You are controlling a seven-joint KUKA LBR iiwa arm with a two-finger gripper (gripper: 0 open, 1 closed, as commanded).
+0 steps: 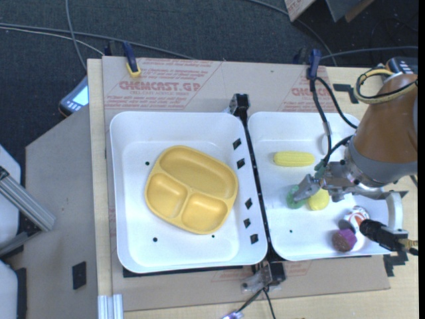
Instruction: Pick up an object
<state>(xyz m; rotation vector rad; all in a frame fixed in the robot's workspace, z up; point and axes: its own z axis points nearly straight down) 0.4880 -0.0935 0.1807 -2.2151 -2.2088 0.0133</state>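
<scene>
The left bin, glossy white plastic with rounded corners, is occupying the centre-left of the frame. A yellow plate, smooth and divided into three compartments, is lying in its middle, with bare white floor showing all around it. A black divider is running between the two bins.

The right bin is sitting at centre-right. A corn cob, yellow and ribbed, is lying lengthwise near the bin's upper left, apart from the other items. Below it, a small green object and a yellow, rounded object are sitting at mid-bin, just beside each other. The gripper is hanging right over this pair; whether its fingers are spread or pressed together cannot be told, and no item is visibly between them. A purple, fuzzy ball and a small red-and-white item are resting toward the bin's lower right corner. The bin's lower-left floor is showing bare.
</scene>
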